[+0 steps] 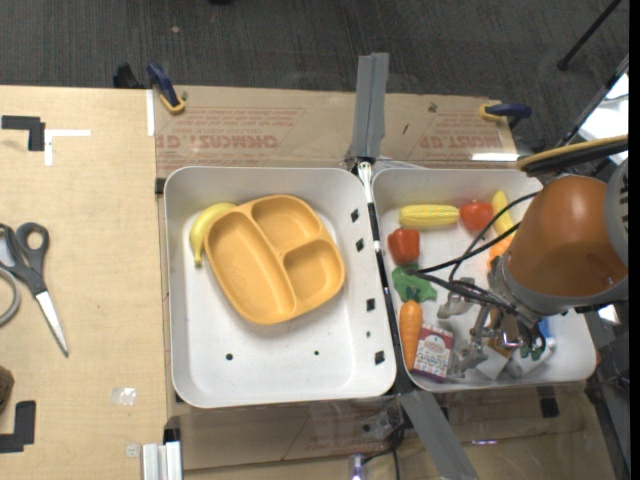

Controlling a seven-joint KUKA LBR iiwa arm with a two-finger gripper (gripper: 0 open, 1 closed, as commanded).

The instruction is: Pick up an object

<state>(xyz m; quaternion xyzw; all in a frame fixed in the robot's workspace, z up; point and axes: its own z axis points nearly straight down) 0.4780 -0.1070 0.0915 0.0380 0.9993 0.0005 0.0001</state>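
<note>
The right bin [570, 373] holds several toy foods: a corn cob [428, 215], a red tomato [477, 214], a red pepper [404, 244], a green leafy piece [412, 285], a carrot [410, 332] and a small pink-labelled packet [433, 354]. My gripper [497, 336] hangs low over the bin's front half, just right of the packet, under the orange wrist band [565, 240]. Metal parts and cables crowd around its tip, so what lies beneath it is hidden.
In the left bin [190, 358] lies an orange three-compartment plate [273, 257] with a banana [205, 227] tucked against its left edge. A grey divider strip [369, 108] runs up from between the bins. Scissors [35, 273] lie on the bench at far left.
</note>
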